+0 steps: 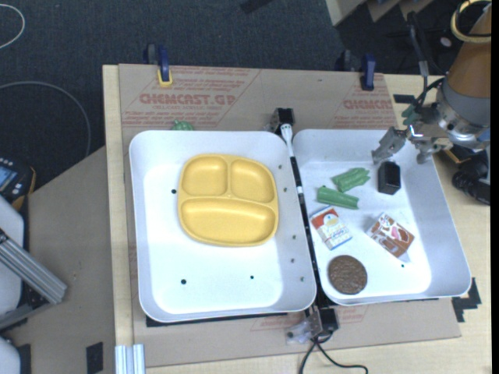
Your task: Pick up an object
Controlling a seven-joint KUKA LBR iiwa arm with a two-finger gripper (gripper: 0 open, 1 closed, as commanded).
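My gripper (405, 149) hovers over the back right part of the right bin (444, 232). It is open, its two grey fingers (385, 147) spread wide with nothing between them. Just in front of it a small black block (389, 178) lies on the bin floor. To the left of the block are two green pieces (351, 179) (337, 198). Nearer the front lie a red and white packet (330, 228), a brown and red wrapper (390, 235) and a round brown disc (347, 273).
The left bin (156, 271) holds a yellow divided plate (228, 199). A black divider bar (297, 193) runs between the bins. Blue clamps (163, 62) (367, 75) hold the board at the back. Cables lie at the right edge (472, 181).
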